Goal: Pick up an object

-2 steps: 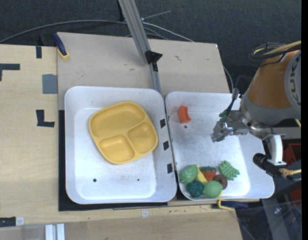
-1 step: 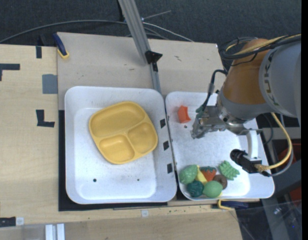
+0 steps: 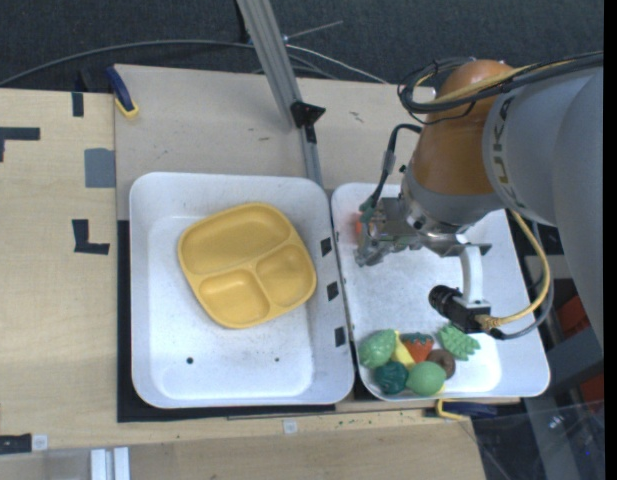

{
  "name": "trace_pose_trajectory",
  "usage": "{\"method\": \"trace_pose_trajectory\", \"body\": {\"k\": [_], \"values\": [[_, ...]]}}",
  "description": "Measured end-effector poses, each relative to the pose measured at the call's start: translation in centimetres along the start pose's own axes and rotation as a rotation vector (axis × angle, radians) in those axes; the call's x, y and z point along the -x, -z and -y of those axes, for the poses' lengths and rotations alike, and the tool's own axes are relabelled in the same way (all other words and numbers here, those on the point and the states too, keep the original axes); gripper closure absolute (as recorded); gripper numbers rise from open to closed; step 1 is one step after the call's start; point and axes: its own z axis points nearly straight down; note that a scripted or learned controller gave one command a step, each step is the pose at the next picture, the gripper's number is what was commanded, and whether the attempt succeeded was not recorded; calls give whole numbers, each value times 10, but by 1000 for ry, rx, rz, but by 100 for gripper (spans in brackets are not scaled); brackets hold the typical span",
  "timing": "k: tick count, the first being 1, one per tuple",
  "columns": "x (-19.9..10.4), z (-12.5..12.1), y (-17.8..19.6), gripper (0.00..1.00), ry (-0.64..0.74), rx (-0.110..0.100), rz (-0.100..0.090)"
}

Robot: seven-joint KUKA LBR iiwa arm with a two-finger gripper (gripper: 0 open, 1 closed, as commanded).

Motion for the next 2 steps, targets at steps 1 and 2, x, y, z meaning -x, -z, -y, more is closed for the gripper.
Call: {"method": "trace_pose_trajectory", "body": {"k": [1, 2], "values": [[-43, -23, 1, 100, 0, 0, 0], [-98, -33, -6, 100, 0, -1, -1]]}}
